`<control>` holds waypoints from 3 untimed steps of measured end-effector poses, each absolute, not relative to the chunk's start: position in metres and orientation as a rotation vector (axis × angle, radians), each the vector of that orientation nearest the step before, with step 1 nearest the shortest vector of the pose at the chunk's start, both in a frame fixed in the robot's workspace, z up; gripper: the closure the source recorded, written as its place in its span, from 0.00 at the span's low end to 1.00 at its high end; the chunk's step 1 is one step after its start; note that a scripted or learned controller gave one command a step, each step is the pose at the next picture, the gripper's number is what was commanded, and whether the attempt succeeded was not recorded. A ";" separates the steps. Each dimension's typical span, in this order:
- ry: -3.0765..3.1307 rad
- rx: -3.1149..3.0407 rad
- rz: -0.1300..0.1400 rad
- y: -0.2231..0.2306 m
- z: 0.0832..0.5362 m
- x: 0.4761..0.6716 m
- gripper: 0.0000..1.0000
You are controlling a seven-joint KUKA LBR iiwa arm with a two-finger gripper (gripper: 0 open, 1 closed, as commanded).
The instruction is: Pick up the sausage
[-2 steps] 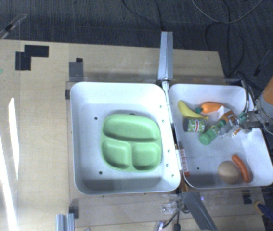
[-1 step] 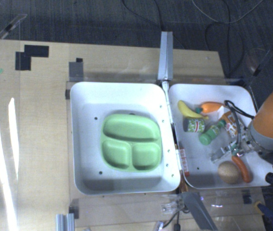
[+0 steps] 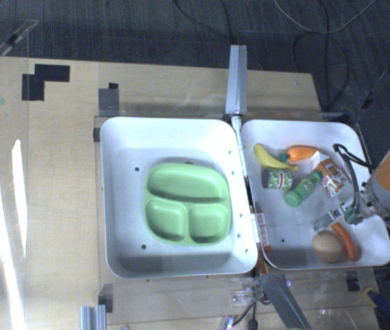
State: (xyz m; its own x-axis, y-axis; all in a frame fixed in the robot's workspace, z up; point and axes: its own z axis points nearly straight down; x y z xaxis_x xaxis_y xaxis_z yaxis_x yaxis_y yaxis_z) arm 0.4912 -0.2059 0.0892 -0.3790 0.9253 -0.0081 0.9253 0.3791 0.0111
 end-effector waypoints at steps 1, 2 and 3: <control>2.595 1.739 0.014 -0.204 0.101 0.494 1.00; 2.997 0.866 -0.002 -0.167 0.091 0.493 1.00; 2.998 0.866 -0.001 -0.167 0.091 0.493 0.00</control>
